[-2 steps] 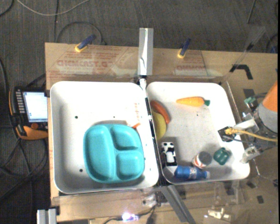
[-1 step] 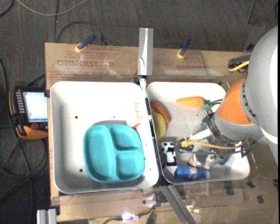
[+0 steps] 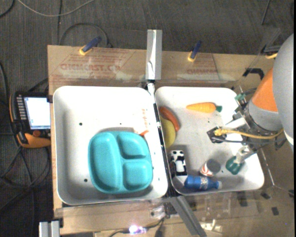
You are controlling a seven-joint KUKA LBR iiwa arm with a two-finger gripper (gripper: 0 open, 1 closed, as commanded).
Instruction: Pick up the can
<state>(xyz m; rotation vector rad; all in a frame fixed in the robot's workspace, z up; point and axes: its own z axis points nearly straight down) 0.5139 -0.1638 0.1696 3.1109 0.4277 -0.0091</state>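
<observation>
I am hovering low over the right-hand shallow white bin (image 3: 195, 125), and I cannot tell whether my jaws are standing wide or narrow. The small red-and-white metal can (image 3: 210, 167) is lying just beside my jaws, on the side away from my arm. It is crowding a blue plastic bottle (image 3: 201, 183) just beyond it, so I am judging a descent from above safest.
</observation>
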